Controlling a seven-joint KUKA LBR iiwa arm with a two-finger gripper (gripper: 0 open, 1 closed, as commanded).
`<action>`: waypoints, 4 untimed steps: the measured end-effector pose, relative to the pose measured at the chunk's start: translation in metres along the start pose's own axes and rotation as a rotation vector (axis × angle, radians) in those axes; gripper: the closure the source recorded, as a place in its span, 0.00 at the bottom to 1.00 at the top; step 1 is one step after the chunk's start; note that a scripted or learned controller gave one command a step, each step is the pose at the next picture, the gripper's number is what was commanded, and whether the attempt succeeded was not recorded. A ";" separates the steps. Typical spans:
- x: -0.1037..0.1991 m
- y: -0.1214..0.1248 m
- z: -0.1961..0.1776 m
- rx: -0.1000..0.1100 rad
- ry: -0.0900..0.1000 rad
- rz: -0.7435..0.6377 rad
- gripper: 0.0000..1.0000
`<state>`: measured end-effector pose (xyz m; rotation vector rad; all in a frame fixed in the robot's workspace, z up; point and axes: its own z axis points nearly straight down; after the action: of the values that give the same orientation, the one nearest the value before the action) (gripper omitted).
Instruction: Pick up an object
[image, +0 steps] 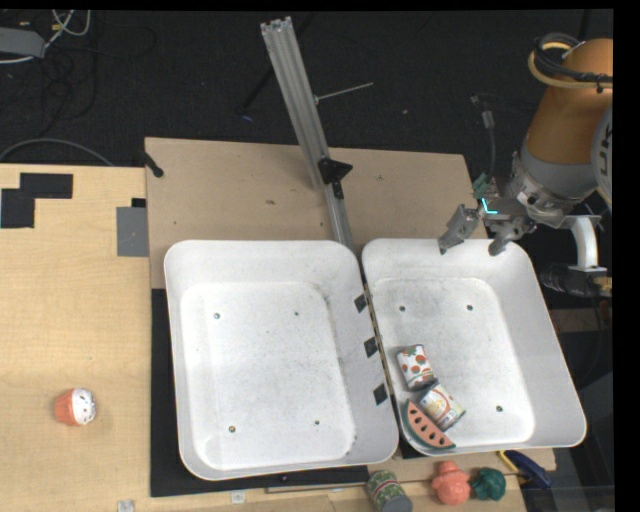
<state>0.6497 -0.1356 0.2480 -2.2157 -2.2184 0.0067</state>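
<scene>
Cans: two small ones, upper can (414, 365) and lower can (440, 407), near front-left corner of right bin (520, 300), watermelon slice (430, 430) just in front. Gripper (470, 234) above bin's back edge, well apart from cans, fingers spread, prob. holding nothing. Left bin (200, 270) alongside.

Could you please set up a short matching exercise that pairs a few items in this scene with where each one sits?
Things:
1. gripper
2. small can
3. watermelon slice toy
4. orange ball

Places:
A. on the wooden table, far left
B. above the right bin's far rim
C. against the right bin's near rim
D. lying inside the right bin

Pairs: 1-B, 2-D, 3-C, 4-A
</scene>
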 end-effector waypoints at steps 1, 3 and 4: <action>0.000 0.001 -0.003 -0.005 -0.001 -0.002 0.00; -0.004 -0.003 0.104 0.001 0.000 0.001 0.00; -0.002 -0.004 0.158 0.001 0.000 0.001 0.00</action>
<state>0.6444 -0.1377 0.0899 -2.2168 -2.2169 0.0077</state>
